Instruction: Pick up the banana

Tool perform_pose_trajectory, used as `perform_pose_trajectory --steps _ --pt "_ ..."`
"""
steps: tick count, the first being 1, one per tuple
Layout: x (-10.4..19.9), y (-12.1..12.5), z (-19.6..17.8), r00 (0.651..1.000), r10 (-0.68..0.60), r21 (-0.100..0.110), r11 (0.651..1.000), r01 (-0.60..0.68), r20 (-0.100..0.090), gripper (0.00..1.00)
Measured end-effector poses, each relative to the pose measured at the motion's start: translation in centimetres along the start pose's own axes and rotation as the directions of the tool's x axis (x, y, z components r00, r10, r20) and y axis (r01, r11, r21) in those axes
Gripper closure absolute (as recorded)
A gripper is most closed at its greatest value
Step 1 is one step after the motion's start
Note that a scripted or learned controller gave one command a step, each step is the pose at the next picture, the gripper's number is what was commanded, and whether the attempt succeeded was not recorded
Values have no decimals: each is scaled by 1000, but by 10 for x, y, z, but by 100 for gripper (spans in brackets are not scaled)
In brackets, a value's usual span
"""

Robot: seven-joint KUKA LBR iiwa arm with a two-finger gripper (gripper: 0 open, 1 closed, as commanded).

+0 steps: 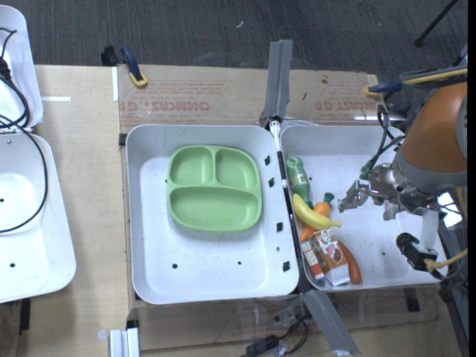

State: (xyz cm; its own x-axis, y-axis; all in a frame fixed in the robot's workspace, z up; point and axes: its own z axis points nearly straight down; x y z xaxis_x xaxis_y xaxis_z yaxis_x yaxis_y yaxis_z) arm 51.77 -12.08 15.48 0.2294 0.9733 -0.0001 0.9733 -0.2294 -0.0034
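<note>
while the arm (435, 136) reaches in, end effector (351, 198) released, right of banana (311, 213)

Robotics lab — clamped bins (141, 199), cabling (22, 110)

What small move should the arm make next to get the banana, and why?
Probably slide the pincer toward the view's left and line it up over the banana. The pincer sits in the right bin to the banana's right, with bare floor between them. The banana lies by the bin's left wall, crowded by a green bottle and a small carton.
</note>
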Motion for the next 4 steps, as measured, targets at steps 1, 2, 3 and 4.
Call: perform_pose_trajectory --steps 1,2,3,4 --pt "31 31 63 954 -301 -2 954 301 1 0" --pt "23 -12 64 940 -340 -2 940 340 1 0" --pt "22 -12 64 941 -340 -2 941 340 1 0" --pt "22 -12 64 940 -340 -2 940 340 1 0"
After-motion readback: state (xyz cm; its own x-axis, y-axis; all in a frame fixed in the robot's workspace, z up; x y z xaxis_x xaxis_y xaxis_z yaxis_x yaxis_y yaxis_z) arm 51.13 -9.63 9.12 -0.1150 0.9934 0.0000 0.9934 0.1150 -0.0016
